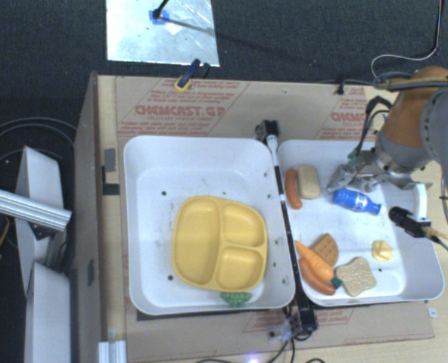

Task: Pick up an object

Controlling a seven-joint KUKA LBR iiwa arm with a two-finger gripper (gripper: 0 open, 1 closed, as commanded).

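My gripper (358, 178) hangs low over the back of the right bin (428, 274), just behind a blue bottle (356, 200) that lies on its side. Nothing shows in its grasp. Left of it lie a beige bread roll (309, 181) and an orange-red sausage (291, 189) by the bin's left wall. Nearer the front are a carrot (315, 267), a brown waffle piece (325, 248), a slice of toast (356, 276) and a small yellow piece (381, 250).
The left bin (144, 203) holds a yellow divided plate (219, 242) with a green item (236, 298) peeking from under its front edge. The arm (413, 123) comes in from the right over the right bin's back corner.
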